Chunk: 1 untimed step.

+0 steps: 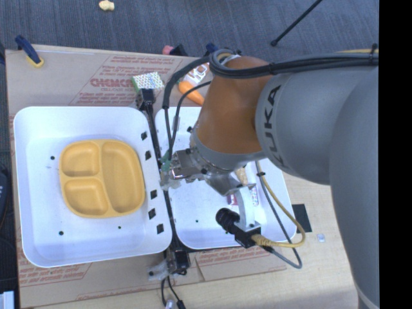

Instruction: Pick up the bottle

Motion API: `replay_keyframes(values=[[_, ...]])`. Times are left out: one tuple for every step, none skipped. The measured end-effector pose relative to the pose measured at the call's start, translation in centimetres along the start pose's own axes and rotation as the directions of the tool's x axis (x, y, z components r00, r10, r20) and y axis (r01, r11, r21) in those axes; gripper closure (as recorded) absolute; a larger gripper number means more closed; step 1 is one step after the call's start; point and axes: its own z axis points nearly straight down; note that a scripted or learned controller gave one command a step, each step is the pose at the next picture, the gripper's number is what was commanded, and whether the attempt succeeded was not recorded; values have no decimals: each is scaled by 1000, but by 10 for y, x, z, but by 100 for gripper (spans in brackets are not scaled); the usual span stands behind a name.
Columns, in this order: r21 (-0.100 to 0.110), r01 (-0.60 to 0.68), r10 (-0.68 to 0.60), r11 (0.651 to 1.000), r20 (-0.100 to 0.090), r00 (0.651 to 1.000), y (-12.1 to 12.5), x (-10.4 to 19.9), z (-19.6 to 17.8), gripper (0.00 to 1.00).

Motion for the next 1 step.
replay_keyframes(values=[[-3, -2, 2, 1000, 1, 1000, -8, -62, -6, 100]])
